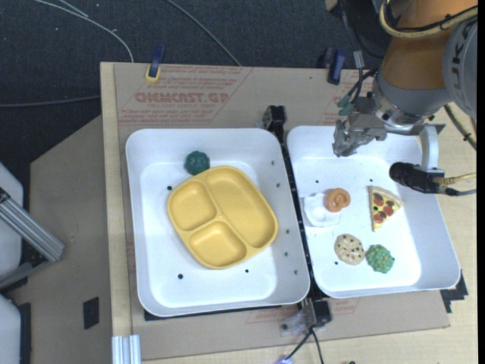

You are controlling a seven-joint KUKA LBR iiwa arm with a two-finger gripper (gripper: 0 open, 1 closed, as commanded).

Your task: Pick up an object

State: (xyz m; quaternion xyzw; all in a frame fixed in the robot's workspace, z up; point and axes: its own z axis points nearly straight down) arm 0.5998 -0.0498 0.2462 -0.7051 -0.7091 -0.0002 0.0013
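In the right bin [424, 279] lie a small glazed doughnut [337, 199], a pizza slice [383, 207], a speckled cookie [349, 249], a green broccoli piece [380, 258] and a white piece [318, 209] beside the doughnut. My gripper [348, 144] hangs over the back left part of this bin, above and behind the doughnut, with nothing between its fingers. The fingers look close together. In the left bin [151, 279] a yellow divided plate [221, 216] lies tilted, with a dark green lump [198, 161] behind it.
The grey arm with its orange band [424, 36] comes in from the upper right. A black cable fitting [415, 177] hangs over the right bin's right side. A black clamp [274, 117] sits between the bins at the back.
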